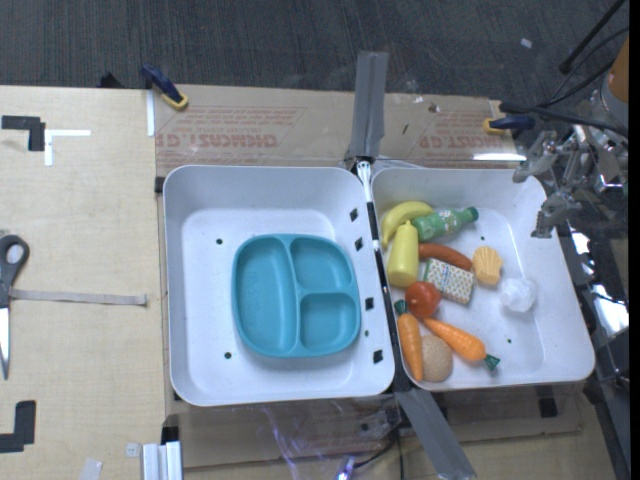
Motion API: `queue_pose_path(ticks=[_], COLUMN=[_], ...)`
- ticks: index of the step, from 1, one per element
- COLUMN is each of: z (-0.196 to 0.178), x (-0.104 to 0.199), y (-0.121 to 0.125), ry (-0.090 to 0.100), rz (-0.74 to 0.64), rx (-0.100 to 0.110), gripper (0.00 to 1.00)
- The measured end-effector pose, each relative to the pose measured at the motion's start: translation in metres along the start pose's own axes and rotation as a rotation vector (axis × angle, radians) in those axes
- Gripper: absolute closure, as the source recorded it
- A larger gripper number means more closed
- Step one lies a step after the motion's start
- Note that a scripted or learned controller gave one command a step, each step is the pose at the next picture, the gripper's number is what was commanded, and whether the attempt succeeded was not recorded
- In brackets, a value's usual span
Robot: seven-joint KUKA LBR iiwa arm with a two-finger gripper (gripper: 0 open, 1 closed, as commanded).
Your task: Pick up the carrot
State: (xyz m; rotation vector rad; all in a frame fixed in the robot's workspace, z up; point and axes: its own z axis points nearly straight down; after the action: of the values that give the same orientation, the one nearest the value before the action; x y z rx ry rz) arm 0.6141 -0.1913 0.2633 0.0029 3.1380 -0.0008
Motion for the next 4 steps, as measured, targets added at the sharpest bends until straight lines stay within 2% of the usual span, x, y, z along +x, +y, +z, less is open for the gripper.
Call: queue_pose_path(ticks=[1, 2, 3, 4], z=[0.165, 0.170, 0.170, 0.170], x=[-0.013, 0.077, 0.051, 0.034], y=[0.001, 0.035, 0.039, -0.030], ry=[-0.007, -0.001, -0.002, -0.002], rz=[-0.048, -0.061, 0.029, 0.132], rx=[0.002, 0.001, 0.000, 0.000], gripper=[0.00, 0.00, 0.00, 0.00])
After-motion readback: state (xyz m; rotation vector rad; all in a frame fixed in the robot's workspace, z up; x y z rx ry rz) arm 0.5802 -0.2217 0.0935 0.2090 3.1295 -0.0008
